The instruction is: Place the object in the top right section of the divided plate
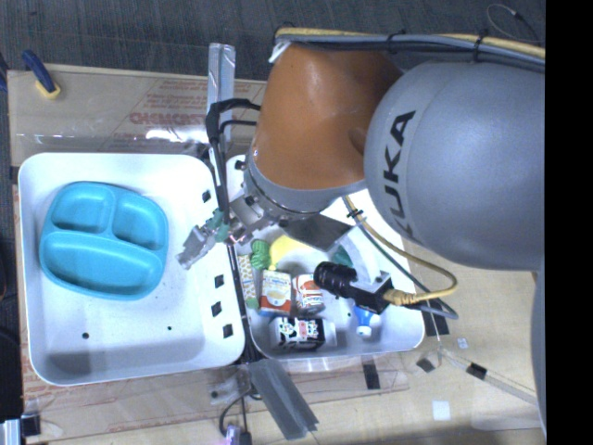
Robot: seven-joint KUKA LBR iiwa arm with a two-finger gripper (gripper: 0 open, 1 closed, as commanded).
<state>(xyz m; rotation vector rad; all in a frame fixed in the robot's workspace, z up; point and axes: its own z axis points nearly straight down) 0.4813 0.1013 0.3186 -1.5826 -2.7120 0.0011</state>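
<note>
Camera view gives us a smooth blue divided plate (103,239), the gripper (197,245) just right of it, finger state unreadable.

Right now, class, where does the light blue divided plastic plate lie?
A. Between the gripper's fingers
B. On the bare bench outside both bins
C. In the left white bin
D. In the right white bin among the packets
C: the light blue divided plate rests on the floor of the left white bin, apart from the gripper.
</note>
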